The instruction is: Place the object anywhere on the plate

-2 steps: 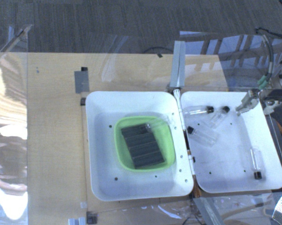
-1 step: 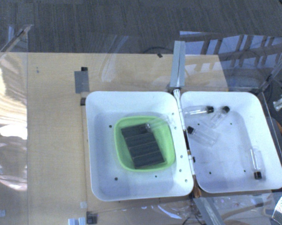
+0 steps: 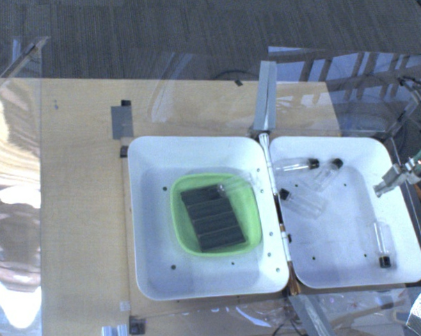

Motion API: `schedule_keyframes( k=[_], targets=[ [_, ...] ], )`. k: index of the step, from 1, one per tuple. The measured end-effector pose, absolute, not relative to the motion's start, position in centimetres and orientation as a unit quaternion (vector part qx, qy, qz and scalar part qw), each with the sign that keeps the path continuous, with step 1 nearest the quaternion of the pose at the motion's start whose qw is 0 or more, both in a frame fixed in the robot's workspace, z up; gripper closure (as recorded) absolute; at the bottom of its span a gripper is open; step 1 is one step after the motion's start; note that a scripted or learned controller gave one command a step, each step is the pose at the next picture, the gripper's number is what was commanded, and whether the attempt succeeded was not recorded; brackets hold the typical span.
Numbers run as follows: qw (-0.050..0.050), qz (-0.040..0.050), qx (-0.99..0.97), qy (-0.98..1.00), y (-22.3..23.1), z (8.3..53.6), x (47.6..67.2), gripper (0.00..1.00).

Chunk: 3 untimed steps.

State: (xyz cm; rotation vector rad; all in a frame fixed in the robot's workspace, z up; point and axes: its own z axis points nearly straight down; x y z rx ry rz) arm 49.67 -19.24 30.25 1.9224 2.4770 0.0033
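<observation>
Two white bins sit side by side on the table [image 3: 73, 204], and the single overhead view shows them both. In the left bin [image 3: 147, 222] lies a green plate [image 3: 249, 218], square with rounded corners, and on it rests a dark ribbed slab [image 3: 213, 217], lying flat and turned a little askew, wholly inside the plate's rim. If the slab is the object meant, the placing looks done, since any spot on the plate will serve. The right bin [image 3: 340, 255] holds several clear tubes with dark caps: two near its top wall [image 3: 315, 166], one along the right side [image 3: 382, 243], and a paler one toward the left [image 3: 302, 201]. They lie loose and scattered, as things dropped rather than arranged. At the right edge a small part of the arm [image 3: 406, 173] hangs over the right bin's rim; whether the jaws are open or closed I cannot tell. The table is pale wood, with clear panels giving off glare to the left and behind, and dark ribbed flooring beyond
</observation>
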Motion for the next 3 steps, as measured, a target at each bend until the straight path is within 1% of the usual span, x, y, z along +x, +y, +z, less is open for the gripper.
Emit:
schedule_keyframes(
  k=[1,2,3],
  targets=[
    [0.006,0.0013,0.552,0.834,-20.6,37.5,48.9,0.00],
    [0.008,0.0007,0.457,0.889,-20.6,43.8,48.9,0.00],
    [0.005,0.0009,0.478,0.878,-19.4,32.2,48.9,0.00]
  ],
)
